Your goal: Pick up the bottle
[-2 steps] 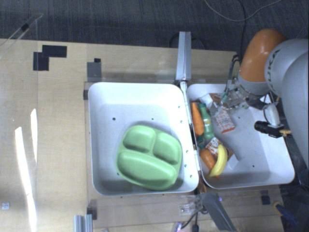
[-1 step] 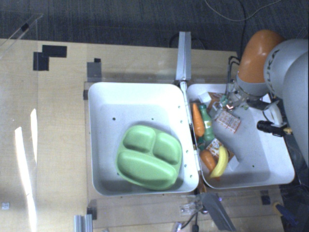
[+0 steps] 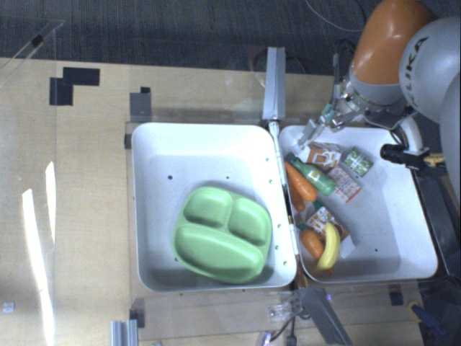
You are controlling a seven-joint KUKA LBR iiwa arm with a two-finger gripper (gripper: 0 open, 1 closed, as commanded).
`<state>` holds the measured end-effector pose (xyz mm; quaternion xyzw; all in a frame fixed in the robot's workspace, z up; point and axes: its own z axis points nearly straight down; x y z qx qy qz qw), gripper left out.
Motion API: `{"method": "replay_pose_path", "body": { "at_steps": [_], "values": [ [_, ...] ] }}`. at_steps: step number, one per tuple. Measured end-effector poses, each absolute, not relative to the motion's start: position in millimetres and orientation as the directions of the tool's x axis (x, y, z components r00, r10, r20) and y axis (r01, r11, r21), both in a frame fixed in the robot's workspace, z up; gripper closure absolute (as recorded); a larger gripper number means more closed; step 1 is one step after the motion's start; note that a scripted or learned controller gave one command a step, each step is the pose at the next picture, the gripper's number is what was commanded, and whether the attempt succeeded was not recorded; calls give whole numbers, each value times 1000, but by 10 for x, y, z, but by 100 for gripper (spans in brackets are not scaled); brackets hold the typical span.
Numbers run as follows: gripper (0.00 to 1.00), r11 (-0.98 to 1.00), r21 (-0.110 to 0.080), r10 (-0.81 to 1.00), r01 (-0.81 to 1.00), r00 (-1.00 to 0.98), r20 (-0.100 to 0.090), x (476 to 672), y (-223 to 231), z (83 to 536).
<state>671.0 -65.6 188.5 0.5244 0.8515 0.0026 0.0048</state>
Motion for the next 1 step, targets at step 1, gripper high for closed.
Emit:
{"method": "replay_pose_path", "body": {
  "at_steps": [1],
  "values": [
    [0, 411, 6, 912, 912, -411, -3, 6223, -1091, 1209]
  ]
}}
